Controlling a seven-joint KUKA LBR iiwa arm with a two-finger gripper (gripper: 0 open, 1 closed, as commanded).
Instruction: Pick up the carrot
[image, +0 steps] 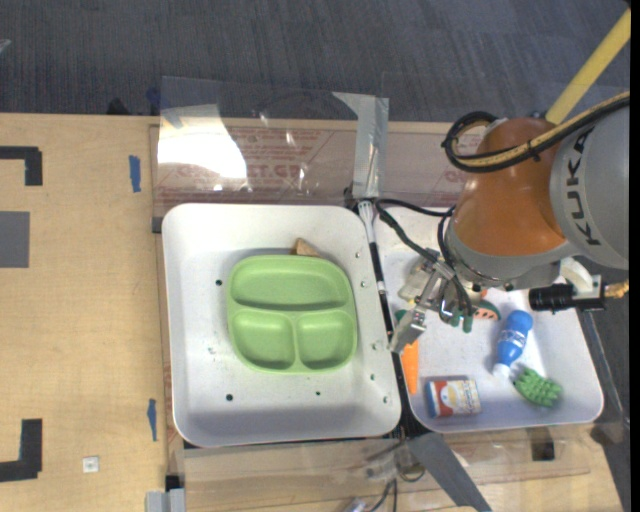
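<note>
The gripper (418, 318) hangs low over the left side of the right bin (585, 385), and whether its fingers are apart or together cannot be told. The carrot (409, 366) lies just below it along the bin's left wall. To the right sit a small can (452, 397), a blue bottle (511, 341) and a green knobbly toy (536, 387). The left bin (190, 330) holds a green divided plate (293, 311)
</note>
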